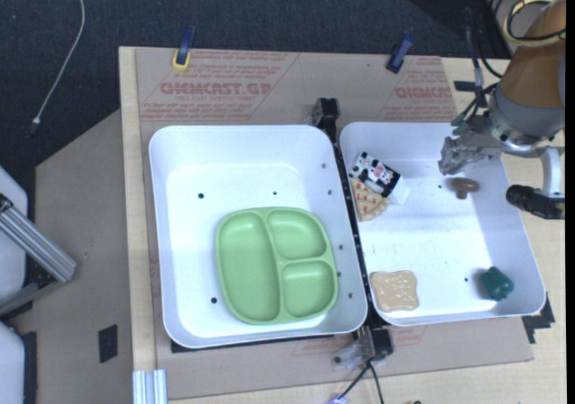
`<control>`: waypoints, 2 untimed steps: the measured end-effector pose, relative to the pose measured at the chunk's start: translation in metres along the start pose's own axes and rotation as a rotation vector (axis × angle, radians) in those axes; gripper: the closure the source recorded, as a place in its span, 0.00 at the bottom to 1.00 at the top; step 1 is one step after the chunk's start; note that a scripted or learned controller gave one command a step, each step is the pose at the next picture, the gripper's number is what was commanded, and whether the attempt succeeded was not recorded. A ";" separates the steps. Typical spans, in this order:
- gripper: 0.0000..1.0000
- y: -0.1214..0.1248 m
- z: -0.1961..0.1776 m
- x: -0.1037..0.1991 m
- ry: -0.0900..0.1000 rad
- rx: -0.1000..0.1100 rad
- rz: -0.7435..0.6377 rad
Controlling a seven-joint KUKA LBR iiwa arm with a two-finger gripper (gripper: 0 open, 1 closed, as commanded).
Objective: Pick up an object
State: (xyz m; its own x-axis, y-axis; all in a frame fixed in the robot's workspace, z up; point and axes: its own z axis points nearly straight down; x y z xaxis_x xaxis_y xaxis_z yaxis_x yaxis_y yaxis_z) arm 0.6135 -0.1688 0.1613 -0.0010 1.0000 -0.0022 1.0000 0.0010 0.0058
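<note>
Hovering just above a small flat brown disc (464,187) in the right white plastic bin (422,146), the grey two-finger gripper (458,160) appears positioned for pickup; clamping state indeterminate.

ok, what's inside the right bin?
In the right bin: a toast slice, a green block, a waffle with a black-and-white toy partly on it, and a small brown piece below the gripper.

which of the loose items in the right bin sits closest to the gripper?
The small brown round piece, just below the gripper at the right bin's far end. The toast-like tan slice, green block and black-and-white item lie farther off.
</note>
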 end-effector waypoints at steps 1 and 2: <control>1.00 0.002 -0.048 0.000 -0.001 -0.002 0.000; 1.00 0.003 -0.045 0.058 0.005 0.007 -0.005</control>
State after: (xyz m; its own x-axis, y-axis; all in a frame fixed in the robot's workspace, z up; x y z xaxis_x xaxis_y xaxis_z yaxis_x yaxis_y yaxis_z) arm 0.6159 -0.1108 0.2058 -0.0065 1.0000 0.0029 1.0000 0.0065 -0.0013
